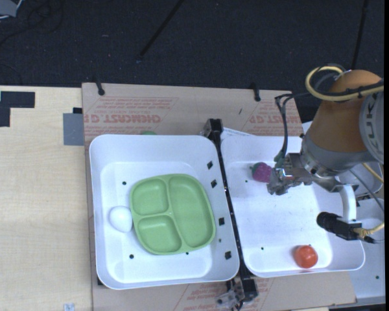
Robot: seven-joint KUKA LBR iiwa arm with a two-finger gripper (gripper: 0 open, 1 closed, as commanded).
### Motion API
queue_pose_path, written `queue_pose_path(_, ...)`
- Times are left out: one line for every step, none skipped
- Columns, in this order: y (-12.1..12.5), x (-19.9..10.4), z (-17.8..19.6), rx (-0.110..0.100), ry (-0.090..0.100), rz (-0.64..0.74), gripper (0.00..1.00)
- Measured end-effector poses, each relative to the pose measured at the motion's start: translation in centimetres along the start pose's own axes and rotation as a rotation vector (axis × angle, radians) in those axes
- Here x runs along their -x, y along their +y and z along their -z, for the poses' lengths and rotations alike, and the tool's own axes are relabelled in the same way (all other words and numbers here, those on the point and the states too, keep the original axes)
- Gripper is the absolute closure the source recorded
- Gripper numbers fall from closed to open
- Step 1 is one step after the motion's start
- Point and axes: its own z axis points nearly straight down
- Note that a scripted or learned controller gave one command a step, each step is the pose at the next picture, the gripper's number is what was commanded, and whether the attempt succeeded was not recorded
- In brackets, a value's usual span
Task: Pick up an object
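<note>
White plastic throughout: two shallow bins side by side on a brown cardboard sheet (181, 109), itself on the pale wooden surface (32, 193). In the left bin (107, 154), mid-frame, a light green three-compartment plastic tray (172, 213), and touching its left edge a small white egg-shaped ball (120, 218). In the right bin (259, 251), two small things: a purple rounded object (262, 171) toward the upper middle of that bin, and a red-orange round tomato-like object (305, 256) near the lower right corner, well apart from each other. Above the right bin, reaching in from the right of the frame, a grey arm with an orange band (340, 118) over the wrist. At its end, the dark metal gripper (277, 181), low over the bin floor, just beside the purple object and slightly below and right of it. Nothing clearly between the fingertips; whether spread or closed, cannot tell at this slant. Red-orange object untouched, far from the gripper. Black cables (285, 122) looping along the arm, dark floor across the top of the frame.
</note>
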Motion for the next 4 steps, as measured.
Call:
queue_pose_path(0.1,0.1,4.0,0.0,0.0,0.0,1.0)
queue_pose_path(0.2,-5.3,4.6,-0.003,0.002,0.005,1.0)
queue_pose_path(-0.6,-10.5,4.9,-0.005,0.002,0.004,1.0)
queue_pose_path(0.3,-15.6,4.1,-0.005,0.001,0.003,1.0)
